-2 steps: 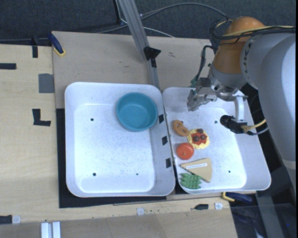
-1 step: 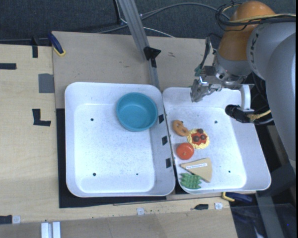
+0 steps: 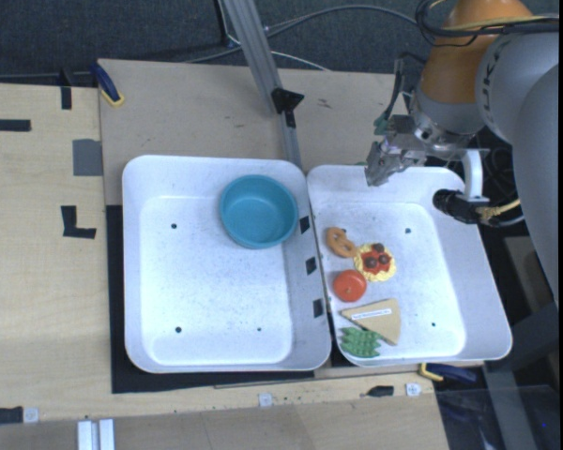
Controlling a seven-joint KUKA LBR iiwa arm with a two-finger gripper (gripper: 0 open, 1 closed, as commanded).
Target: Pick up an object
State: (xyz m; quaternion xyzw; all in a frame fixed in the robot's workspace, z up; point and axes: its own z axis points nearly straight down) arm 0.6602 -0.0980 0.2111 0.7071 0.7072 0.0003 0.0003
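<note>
My gripper (image 3: 379, 172) hangs over the far rim of the right bin (image 3: 450, 270), pointing down, with nothing seen between its fingers. Along the right bin's left side lie several toy foods. These are a brown pretzel (image 3: 339, 242), a yellow tart with berries (image 3: 375, 262), a red tomato (image 3: 349, 286), a tan sandwich wedge (image 3: 379, 320) and a green leafy piece (image 3: 359, 343). All of them sit nearer the camera than the gripper and apart from it. A blue bowl (image 3: 257, 211) stands upright in the left bin (image 3: 197, 298), at its far right corner.
A slanted metal pole (image 3: 263, 59) with a black clamp crosses above the seam between the bins. Cables trail across the dark floor behind the bench. The grey arm with its orange band (image 3: 469, 36) fills the upper right. Black tape marks lie on the bench at left.
</note>
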